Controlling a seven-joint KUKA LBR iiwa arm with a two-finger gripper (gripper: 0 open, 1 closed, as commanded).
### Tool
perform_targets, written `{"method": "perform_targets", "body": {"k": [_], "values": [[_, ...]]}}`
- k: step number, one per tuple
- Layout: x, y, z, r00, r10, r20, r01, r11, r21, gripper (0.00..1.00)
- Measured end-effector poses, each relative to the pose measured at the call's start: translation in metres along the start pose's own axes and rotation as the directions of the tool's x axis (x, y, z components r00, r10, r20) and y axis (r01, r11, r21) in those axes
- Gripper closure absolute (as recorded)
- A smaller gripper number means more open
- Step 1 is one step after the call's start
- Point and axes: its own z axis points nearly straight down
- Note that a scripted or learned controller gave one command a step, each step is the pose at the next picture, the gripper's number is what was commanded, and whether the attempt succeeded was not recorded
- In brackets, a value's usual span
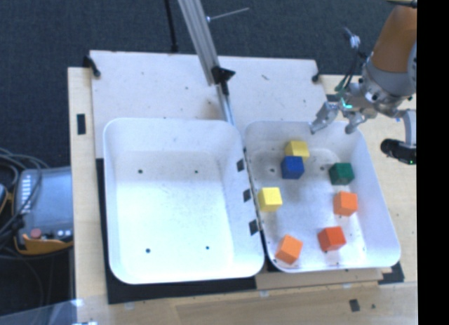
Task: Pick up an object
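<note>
Two shallow white plastic bins side by side on a pale wooden bench (83, 176): left bin (175, 201), right bin (375, 197).

In the right bin, seven small cubes, well spread. Near the back, a yellow cube (297, 149) touching a blue cube (292, 168) just in front of it. To their right, apart, a dark green cube (342, 173). Below that, near the right wall, an orange cube (345, 203). Further forward, a red-orange cube (332, 239). At the front left corner, another orange cube (289, 249). Close to the left wall, beside the divide between the bins, a second yellow cube (270, 198).

Grey arm with orange band (394, 39) reaching in from the right, wrist above the far right corner of the right bin. End effector (335, 120) hanging over the back rim of that bin, fingers spread apart, nothing between them. Left fingertip (318, 123) over the rim, right fingertip (351, 125) nearer the corner. No cube in contact; nearest cubes the back yellow one and the green one, both forward of the fingers.

Slanted aluminium strut (200, 32) rising from the bench behind the bins. Grey box with cables (43, 208) at the left of the bench, on dark carpet (42, 22).
</note>
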Motion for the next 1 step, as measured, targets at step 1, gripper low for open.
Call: {"method": "perform_targets", "body": {"k": [1], "values": [[-0.0043,0.0047,0.0436,1.000,-0.001,-0.001,0.001,1.000,0.003,0.00]]}}
